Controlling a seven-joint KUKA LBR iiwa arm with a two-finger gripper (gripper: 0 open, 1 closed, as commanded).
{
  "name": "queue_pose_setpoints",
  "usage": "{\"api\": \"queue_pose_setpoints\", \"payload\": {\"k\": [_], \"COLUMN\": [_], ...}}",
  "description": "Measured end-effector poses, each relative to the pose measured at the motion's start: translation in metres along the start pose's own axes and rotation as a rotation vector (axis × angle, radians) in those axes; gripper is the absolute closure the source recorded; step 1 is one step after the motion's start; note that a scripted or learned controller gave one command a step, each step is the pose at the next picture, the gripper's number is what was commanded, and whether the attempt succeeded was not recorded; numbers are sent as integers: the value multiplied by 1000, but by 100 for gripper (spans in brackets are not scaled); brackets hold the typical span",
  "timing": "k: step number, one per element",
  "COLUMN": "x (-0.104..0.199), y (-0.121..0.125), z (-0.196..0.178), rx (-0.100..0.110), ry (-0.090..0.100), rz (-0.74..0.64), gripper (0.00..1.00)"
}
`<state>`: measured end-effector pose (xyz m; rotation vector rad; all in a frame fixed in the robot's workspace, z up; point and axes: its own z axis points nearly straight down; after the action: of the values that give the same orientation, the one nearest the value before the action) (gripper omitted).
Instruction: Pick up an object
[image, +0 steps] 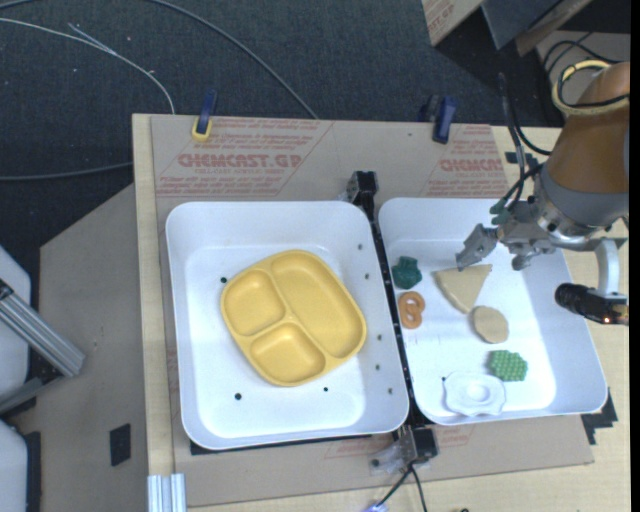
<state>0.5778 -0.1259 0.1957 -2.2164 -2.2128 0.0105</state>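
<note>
The tool (497, 247) hangs over the upper part of the right bin (580, 400), its two fingers spread apart with nothing between them: one fingertip (468, 258) reaches toward the left, the other sits further right near the wrist. The closest thing to it is the tan wedge (464, 287), which lies just below and slightly left of the tool, its pointed upper corner almost under the left fingertip. That wedge's long edge runs at a slant, from upper right down to lower left, so the fingers would have to straddle its narrow width across that slant rather than along it. Whether the fingertip already touches the wedge I cannot tell from this slanted view. Just beneath the wedge lies a tan oval piece (489, 324), touching or nearly touching it, which leaves little room for a finger on that side. Farther down sit a green bumpy piece (508, 365) and a white lid-like thing (474, 392); to the left, near the wall between the bins, are a dark green piece (405, 271) and an orange ring (411, 308), both well apart from the tool. The left bin (190, 330) carries a yellow divided tray (291, 316), far from the tool's reach. My judgement is that the wedge is the likely pick, needing a short drop down and left.
</note>
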Motion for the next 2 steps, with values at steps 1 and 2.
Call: {"api": "queue_pose_setpoints", "payload": {"k": [1,2], "x": [0,6], "y": [2,3], "z": [-5,40], "rx": [-10,-4], "ry": [-2,0], "rz": [-2,-2], "gripper": [0,0]}}
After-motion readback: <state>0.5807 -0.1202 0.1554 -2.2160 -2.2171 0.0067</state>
